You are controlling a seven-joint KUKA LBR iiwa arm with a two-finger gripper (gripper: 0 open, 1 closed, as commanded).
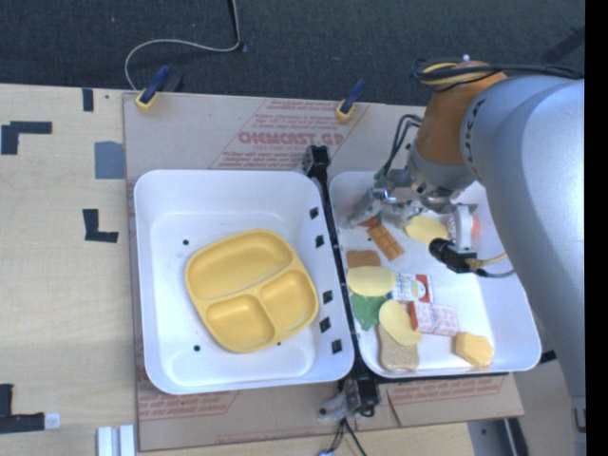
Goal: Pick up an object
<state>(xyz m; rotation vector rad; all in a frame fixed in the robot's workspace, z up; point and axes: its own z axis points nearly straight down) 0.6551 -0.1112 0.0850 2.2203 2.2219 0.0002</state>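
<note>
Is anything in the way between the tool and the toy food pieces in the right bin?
Nothing visible. The tool is low over the shallow white right bin, by its far-left corner, beside the small orange-brown rectangular piece. The other toy food lies nearer the camera.

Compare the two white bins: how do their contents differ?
The left bin holds one big item, a yellow divided tray lying flat; the right bin holds many small, mixed-colour food-like pieces. The arm reaches into the right bin, with the gripper near its far end, not the left. Both are shallow, white and sit side by side.
</note>
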